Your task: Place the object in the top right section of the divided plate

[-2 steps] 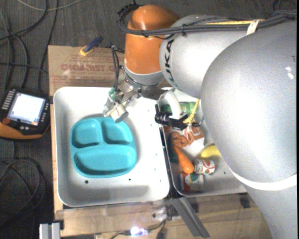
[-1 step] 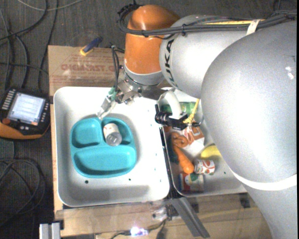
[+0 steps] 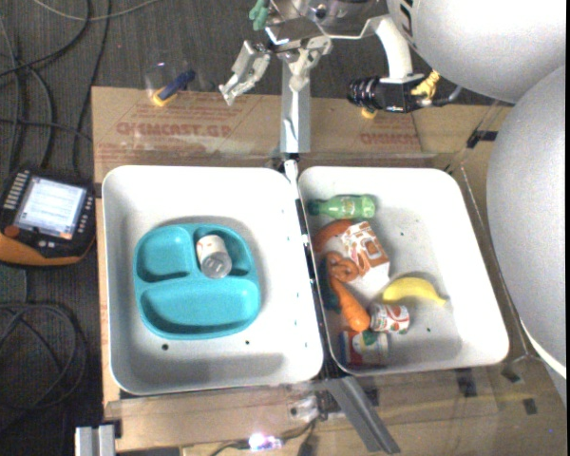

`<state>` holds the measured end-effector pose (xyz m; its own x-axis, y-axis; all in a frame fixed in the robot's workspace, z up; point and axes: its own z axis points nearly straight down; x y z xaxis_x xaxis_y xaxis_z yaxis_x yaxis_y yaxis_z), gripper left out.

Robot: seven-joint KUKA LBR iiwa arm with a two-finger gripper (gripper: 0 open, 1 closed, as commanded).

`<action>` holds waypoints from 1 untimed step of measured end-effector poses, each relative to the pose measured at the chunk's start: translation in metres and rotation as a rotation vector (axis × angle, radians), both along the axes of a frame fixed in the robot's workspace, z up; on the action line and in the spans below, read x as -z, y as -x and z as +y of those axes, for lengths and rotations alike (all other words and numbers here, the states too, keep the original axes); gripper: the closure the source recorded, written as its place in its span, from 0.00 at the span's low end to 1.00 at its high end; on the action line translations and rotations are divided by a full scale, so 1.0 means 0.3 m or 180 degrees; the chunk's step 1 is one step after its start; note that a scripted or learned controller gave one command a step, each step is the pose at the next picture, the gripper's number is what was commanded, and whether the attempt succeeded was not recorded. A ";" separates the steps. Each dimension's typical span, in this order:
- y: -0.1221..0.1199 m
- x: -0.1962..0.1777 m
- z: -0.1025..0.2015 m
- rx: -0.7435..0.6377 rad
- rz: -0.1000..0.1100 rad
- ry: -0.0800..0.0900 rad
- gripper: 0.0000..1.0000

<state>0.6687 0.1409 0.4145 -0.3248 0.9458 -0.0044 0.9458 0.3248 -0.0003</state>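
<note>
Teal divided plate [image 3: 198, 283] at lower left already holds the small can [image 3: 213, 256] in its top right section, so placement looks done; end effector [image 3: 271, 72] hangs open, empty, top centre.

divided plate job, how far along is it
Looks done: a small can lies in the top right section of the teal divided plate in the left bin. In hand: nothing, the gripper is open above the bins. Left: nothing obvious; banana and other items lie in the right bin.
</note>
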 end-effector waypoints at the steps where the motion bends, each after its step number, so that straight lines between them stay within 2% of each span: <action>1: 0.057 0.178 -0.258 0.0041 0.0008 0.0002 0.00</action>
